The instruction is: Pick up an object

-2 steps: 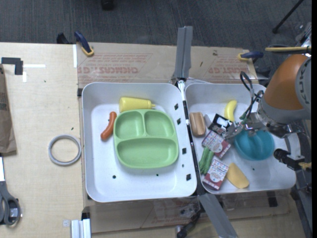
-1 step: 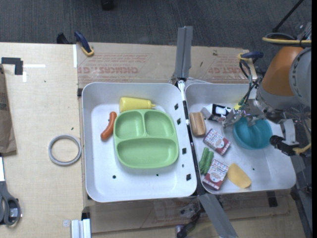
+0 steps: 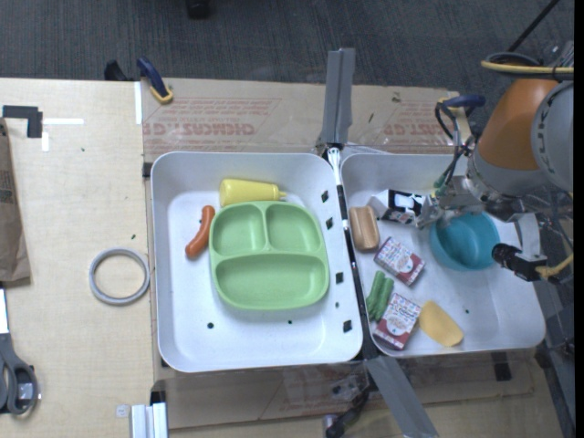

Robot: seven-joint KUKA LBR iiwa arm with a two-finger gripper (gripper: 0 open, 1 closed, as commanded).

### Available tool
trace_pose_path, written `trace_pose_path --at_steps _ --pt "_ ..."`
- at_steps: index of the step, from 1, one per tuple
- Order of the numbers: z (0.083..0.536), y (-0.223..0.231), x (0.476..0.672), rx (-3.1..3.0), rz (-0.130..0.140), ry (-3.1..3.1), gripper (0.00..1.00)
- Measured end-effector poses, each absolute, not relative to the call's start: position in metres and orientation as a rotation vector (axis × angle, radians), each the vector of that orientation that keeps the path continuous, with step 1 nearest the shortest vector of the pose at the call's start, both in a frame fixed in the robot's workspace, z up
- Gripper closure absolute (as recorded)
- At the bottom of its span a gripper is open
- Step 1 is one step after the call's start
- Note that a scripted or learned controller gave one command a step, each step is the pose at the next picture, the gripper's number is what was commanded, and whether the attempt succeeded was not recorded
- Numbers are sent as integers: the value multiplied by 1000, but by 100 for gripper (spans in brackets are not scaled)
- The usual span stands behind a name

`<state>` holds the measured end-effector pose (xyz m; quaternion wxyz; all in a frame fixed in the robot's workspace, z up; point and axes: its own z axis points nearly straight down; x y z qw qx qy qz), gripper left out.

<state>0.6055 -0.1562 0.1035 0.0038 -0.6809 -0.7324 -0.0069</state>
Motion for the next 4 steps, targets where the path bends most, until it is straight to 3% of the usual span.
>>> trace_pose_path --at_steps 1,2,3,4 --pt "153 -159 620 -2034 -9 -2385 100" --pt "153 -166 619 -2046 0 -2385 0" --pt "92 -135 586 -2088 1 -2349 0" --pt "89 -175 651 -2299 36 -2081 0"
